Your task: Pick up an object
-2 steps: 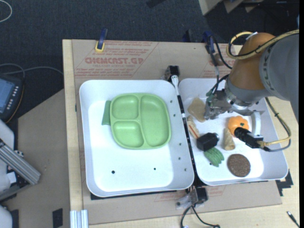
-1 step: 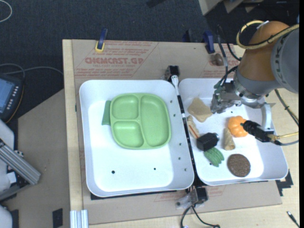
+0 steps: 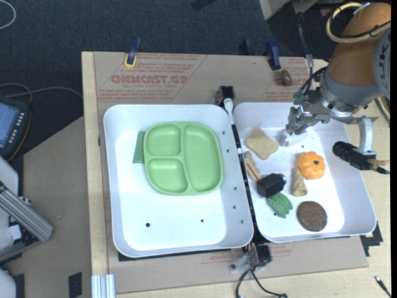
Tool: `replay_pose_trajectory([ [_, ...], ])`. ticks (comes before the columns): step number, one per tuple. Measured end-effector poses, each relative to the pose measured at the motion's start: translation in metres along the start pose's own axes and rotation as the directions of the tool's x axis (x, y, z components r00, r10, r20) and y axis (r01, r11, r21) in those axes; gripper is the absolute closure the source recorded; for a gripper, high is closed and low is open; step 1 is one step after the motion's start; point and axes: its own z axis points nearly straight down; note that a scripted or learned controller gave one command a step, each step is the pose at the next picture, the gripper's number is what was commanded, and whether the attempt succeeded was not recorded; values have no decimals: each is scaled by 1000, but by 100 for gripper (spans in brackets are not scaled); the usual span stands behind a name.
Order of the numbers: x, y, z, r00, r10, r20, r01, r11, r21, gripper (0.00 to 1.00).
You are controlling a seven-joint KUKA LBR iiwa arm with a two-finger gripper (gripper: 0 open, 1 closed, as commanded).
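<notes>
In the right bin lie several objects: a tan bread slice, an orange pumpkin, a black block, a green leafy piece, a brown round patty and a small beige piece. My gripper hangs over the far part of this bin, right of the bread slice and above the pumpkin. Nothing shows between its fingers.
The left bin holds a green divided plate. A thin orange-tan stick lies by the divider between the bins. The arm's grey body and orange band fill the upper right. Blue clamps sit on the board's far edge.
</notes>
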Motion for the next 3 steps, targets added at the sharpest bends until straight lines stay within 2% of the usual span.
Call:
replay_pose_trajectory([
  [1, 0, 1, -24, 1000, -1, 0, 1, 1000, 0, 100],
  [2, 44, 32, -12, 1000, -5, -1, 5, 1000, 2, 100],
  [3, 74, 48, -14, 1000, -4, -2, 4, 1000, 1, 100],
])
